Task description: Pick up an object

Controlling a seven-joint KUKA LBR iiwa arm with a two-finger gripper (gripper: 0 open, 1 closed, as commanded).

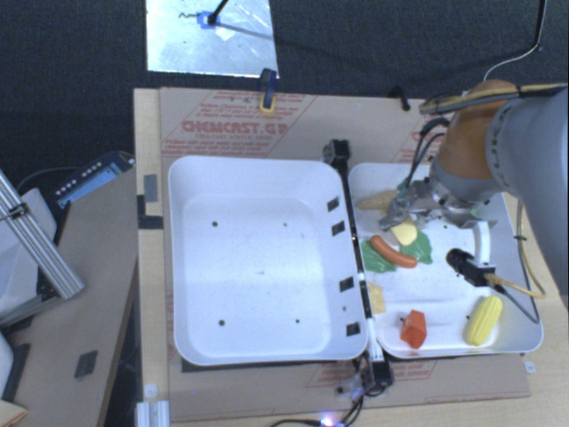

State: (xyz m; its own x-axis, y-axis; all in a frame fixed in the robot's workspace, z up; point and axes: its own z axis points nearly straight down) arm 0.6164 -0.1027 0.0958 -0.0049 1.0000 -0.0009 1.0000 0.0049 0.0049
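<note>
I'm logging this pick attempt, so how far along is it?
Done: the arm has reached into the right bin, with the gripper low over the small yellow piece beside the sausage. In hand: nothing visibly lifted. Left: grasping and raising an object; the corn and red piece lie untouched.

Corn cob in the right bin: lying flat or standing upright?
Lying flat. The yellow corn cob rests lengthwise on the floor of the right bin, near its front right corner, apart from the pincer.
</note>
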